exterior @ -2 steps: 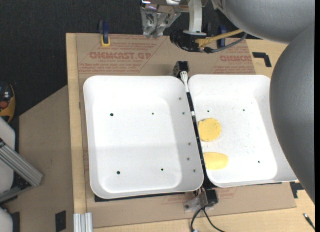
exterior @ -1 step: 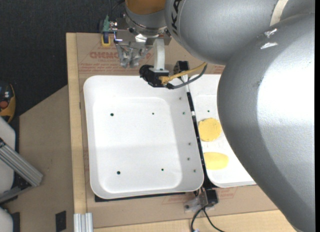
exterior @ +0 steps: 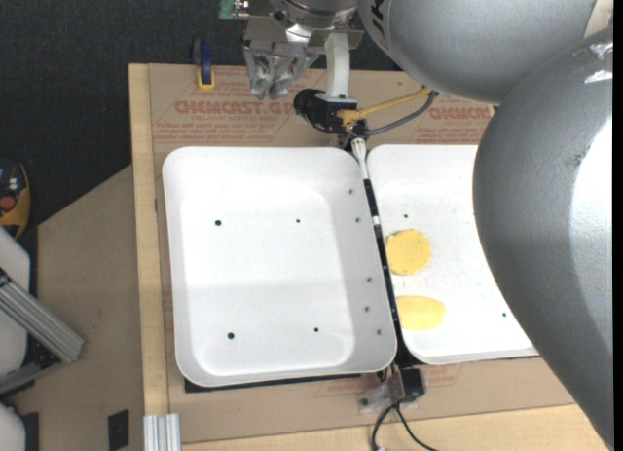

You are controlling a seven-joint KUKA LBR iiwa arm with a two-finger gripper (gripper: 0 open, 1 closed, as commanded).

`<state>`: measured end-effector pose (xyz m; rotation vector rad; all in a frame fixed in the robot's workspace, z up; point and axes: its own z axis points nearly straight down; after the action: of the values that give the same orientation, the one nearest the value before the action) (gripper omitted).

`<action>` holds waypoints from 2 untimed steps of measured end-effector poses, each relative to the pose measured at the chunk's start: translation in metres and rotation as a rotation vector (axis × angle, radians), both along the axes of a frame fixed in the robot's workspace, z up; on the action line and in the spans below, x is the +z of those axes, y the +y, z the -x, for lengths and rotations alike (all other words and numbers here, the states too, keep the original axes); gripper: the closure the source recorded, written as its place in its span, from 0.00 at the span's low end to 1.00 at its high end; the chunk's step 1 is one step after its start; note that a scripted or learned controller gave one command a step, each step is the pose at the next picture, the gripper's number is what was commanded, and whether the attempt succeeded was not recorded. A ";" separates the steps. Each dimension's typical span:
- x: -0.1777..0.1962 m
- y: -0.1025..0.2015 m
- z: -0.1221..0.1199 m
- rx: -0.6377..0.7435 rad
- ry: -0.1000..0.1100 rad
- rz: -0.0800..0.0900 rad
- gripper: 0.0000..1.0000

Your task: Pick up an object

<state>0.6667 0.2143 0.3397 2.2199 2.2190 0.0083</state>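
Yellow items, two in number, lie in the right bin (exterior: 458, 162): a round disc-like piece (exterior: 408, 251) and, just below it in the frame, a paler oblong piece (exterior: 421, 313) whose long axis runs roughly left to right. Both sit near that bin's left wall, close to the seam where the two bins meet, right of centre in the frame.

Left bin (exterior: 185, 244): white, shallow, showing small dark dots on its floor.

Gripper (exterior: 273, 71): at the top centre of the frame, hanging over the bare worktop (exterior: 156, 118) behind the bins, beyond the left bin's far rim. Jaws point downward; whether they are spread or pressed together cannot be told at this size and blur, and nothing is seen between them.

Governing relation: the yellow pieces lie below and to the right of the jaws in the frame, well apart from them. Judgement: a pick would call for travel toward the lower right, over the seam, then a descent. The round piece is the nearer of the two.
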 end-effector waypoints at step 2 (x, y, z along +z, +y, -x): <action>-0.054 -0.061 0.002 0.005 0.017 0.002 1.00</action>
<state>0.6645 0.1537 0.2861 2.2221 2.2319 -0.0126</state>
